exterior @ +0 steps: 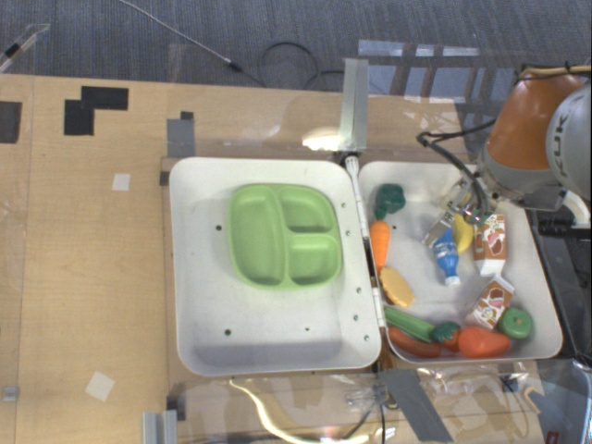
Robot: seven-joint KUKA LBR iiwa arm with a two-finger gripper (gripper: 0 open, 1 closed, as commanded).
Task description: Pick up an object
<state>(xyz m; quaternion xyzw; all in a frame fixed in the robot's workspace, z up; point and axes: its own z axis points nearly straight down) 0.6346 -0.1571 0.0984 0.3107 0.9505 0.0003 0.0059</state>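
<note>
The blue bottle point(447, 259) lay in the right bin point(546, 289), toward its middle, with its white cap pointing to the near rim. The gripper point(450, 220) hung right over the bottle's far end, beside a yellow piece point(463, 231) — whether it was open, closed or clasping anything could not be told from this angle. The grey arm point(541, 146) with its orange band reached in from the right, over the bin's far right corner.

Just right of the bottle stood a small red-and-white carton point(491, 239), and a second carton point(491, 303) lay nearer the front rim, touching a green round toy point(515, 323). A red-orange toy point(481, 342) sat at the front wall beside a green cucumber point(412, 323). Along the left wall lay an orange carrot point(379, 241), a pale yellow slice point(398, 287) just below it, and a dark green piece point(388, 198) near the far corner.

The left bin point(199, 276) — touching the right one along a shared edge — held a light green divided plate point(284, 235), set flat toward the far half.
</note>
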